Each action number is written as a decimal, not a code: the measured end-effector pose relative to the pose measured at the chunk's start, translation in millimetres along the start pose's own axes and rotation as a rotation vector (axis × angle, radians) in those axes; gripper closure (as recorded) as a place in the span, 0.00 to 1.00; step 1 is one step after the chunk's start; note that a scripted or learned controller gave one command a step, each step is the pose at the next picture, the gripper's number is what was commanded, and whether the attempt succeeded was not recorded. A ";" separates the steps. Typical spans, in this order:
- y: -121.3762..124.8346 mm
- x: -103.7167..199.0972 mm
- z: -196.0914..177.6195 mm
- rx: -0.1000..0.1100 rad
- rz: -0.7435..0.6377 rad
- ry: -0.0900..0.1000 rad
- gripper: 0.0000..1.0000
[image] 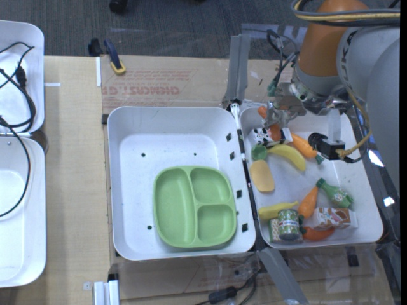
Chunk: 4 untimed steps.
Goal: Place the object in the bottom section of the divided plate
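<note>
While my gripper (275,121) hangs over the right bin's (362,189) toy pile, grip state unclear, w/ banana (288,155) just below and divided plate (194,206) well left, crowding could cause a mis-grab or a double pick.

The two bins, the left bin (127,170) and the right bin (362,189), looked like smooth white plastic with a faint sheen. The divided plate (193,206) at lower centre was matt pale-green plastic. The toy foods at lower right, among them a banana (289,155) and a carrot (308,202), appeared as glossy moulded plastic. The bench (70,170) showed a pale wood-grain finish, with flat brown cardboard (165,84) above the bins. The arm (356,49) at upper right had a smooth grey shell and a satin orange band (331,33).
</note>
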<state>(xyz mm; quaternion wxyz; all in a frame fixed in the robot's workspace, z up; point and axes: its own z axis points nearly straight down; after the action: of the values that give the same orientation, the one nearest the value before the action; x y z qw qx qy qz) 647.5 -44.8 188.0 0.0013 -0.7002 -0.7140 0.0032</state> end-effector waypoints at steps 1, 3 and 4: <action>-71.1 51.8 -0.2 -0.001 -0.034 0.001 1.00; -70.8 50.1 -6.5 0.004 -0.032 0.000 1.00; -111.2 -16.5 -3.6 -0.001 0.027 0.002 1.00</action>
<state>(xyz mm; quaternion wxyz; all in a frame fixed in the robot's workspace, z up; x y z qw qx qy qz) 536.6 -63.4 192.3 0.0016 -0.7096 -0.7046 0.0025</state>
